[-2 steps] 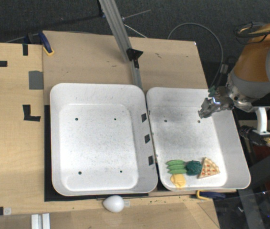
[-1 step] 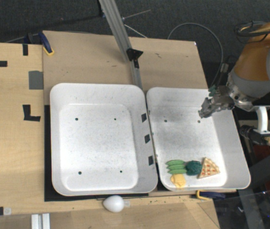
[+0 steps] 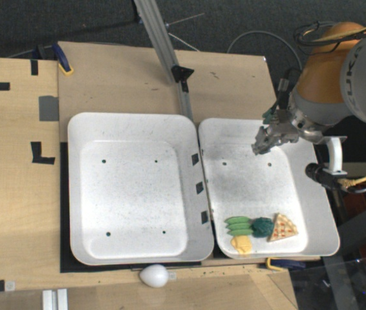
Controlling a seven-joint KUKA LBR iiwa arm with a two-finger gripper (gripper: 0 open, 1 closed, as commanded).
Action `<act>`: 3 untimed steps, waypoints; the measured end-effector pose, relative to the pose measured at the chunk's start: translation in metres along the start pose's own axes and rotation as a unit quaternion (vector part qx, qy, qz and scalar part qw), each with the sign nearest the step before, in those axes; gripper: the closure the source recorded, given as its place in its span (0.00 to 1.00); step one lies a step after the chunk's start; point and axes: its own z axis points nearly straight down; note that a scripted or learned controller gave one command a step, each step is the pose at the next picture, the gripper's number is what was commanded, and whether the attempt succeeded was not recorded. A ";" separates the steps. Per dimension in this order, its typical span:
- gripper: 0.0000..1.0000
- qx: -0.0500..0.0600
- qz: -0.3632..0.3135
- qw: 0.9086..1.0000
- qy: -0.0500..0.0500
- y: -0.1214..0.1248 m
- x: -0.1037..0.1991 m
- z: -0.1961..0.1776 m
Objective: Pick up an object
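Right now your gripper (image 3: 262,146) hovers over the right bin (image 3: 312,192), fingers' state I can't tell, approach step, so next drop toward the toys (image 3: 260,228) w/ care.

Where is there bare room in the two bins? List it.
The left bin is bare from wall to wall. The right bin is bare between the gripper and its near end. That end is crowded: green toy, yellow piece, dark green toy, pizza slice.
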 end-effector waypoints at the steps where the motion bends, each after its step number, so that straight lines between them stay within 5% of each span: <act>1: 1.00 0.000 -0.001 1.000 0.000 0.016 0.051 -0.010; 3: 1.00 0.001 0.000 1.000 0.000 0.026 0.144 -0.004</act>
